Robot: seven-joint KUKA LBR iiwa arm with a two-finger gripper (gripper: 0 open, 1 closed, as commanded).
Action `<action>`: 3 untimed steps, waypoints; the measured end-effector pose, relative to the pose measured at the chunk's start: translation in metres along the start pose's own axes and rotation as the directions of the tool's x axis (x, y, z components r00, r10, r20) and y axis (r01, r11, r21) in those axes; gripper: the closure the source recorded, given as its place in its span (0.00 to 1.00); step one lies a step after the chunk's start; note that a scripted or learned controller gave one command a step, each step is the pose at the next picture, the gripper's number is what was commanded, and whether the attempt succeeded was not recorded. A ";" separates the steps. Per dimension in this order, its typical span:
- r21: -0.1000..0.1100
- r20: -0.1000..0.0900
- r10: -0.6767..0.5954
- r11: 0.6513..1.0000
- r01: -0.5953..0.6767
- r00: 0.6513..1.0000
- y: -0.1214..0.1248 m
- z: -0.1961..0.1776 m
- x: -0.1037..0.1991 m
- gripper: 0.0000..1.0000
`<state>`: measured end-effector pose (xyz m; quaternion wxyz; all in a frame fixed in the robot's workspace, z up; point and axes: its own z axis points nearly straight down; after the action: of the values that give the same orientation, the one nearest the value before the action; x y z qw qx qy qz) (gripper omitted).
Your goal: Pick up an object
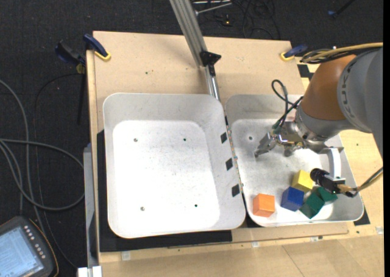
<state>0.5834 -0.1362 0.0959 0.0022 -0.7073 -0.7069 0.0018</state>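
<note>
In the right bin point(250, 129), several small blocks lie near its front edge: an orange block point(264, 204), a blue block point(292, 198), a yellow block point(303, 180) and a green block point(315, 202). My gripper point(268, 145) hangs over the middle of that bin, up and to the left of the blocks, apart from all of them. Its fingers look spread, and nothing sits between them.
The left bin point(161, 163) lies beside the right one, with black clips along the shared rim. A slanted metal pole point(186, 17) crosses the bench's back. Clamps sit at the bench's far corners.
</note>
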 end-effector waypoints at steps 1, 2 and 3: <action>-0.007 0.001 0.001 1.000 -0.001 1.000 0.002 -0.014 -0.001 1.00; -0.011 0.002 -0.004 1.000 0.004 1.000 0.003 -0.072 0.008 1.00; -0.013 0.003 -0.004 1.000 0.004 1.000 0.001 -0.136 0.009 1.00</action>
<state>0.5851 -0.1278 0.2317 -0.0035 -0.7059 -0.7083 -0.0021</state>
